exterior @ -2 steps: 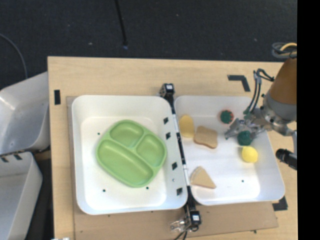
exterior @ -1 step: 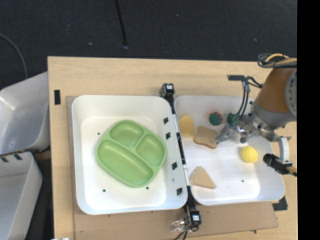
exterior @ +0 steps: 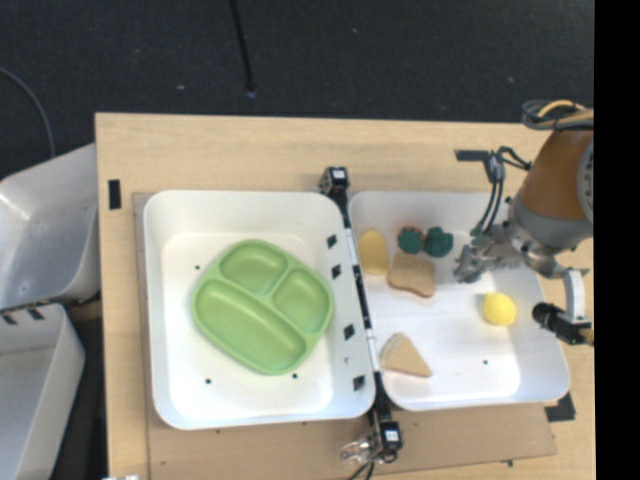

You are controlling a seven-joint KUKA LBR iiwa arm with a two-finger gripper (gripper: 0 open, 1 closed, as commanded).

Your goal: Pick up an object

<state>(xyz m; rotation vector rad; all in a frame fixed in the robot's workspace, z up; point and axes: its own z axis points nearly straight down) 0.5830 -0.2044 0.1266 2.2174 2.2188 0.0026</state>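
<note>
Left bin (exterior: 165,368): green sectioned plastic plate (exterior: 262,306), centred.
Right bin (exterior: 530,373): pale yellow block (exterior: 373,252); tan wedge (exterior: 404,356) near front; beige toast-shaped slice (exterior: 413,274); dark green lump with red spot (exterior: 424,239).
Gripper (exterior: 472,265): low over bin floor, right of slice; open or closed, cannot tell.
Yellow ball (exterior: 499,309): nearest candidate, just front-right of gripper.
Advice: centre over ball, descend straight, close gently; likely to roll.
</note>
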